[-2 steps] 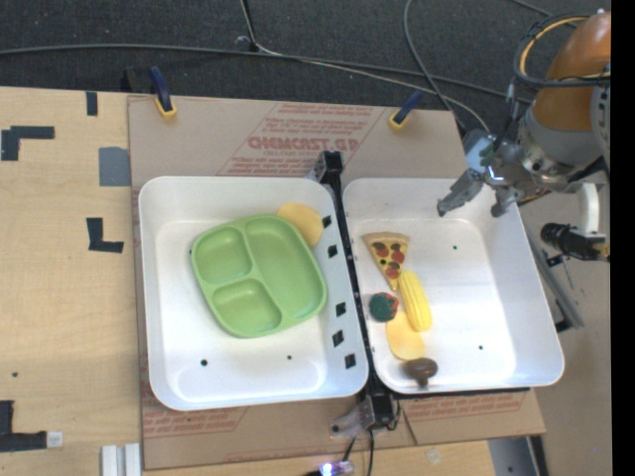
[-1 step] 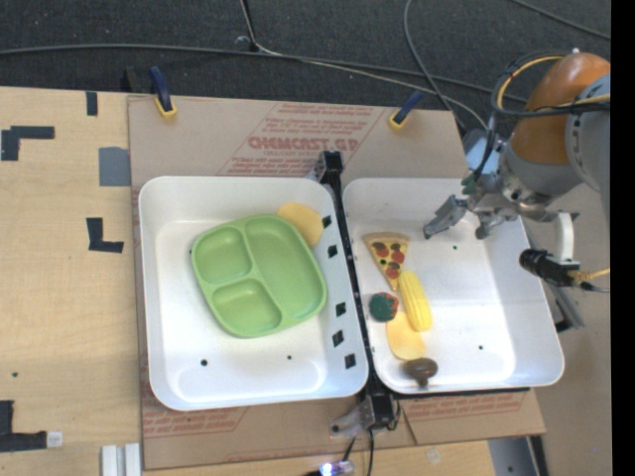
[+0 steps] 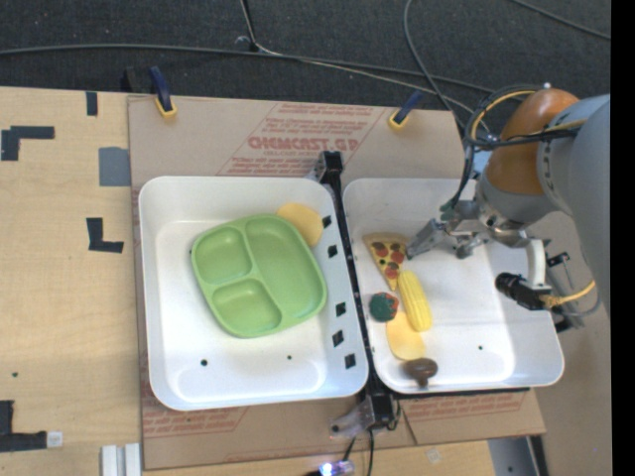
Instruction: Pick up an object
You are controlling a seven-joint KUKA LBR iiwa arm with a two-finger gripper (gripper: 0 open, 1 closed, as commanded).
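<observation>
Gripper [image 3: 448, 240], fingers spread wide and holding nothing, hovers in the right bin [image 3: 516, 360], with the corn cob [image 3: 414, 299] lying down-left, long axis running up-down.

Yellow piece [image 3: 301, 220]: we see only part of it; the green tray [image 3: 258, 274] covers its near left side.
Yellow disc [image 3: 404, 341]: the corn cob [image 3: 414, 299] lies over its far edge.
Gripper [image 3: 444, 234]: too small and blurred for us to read.
Arm [image 3: 556, 167]: cut off at the right edge.
</observation>
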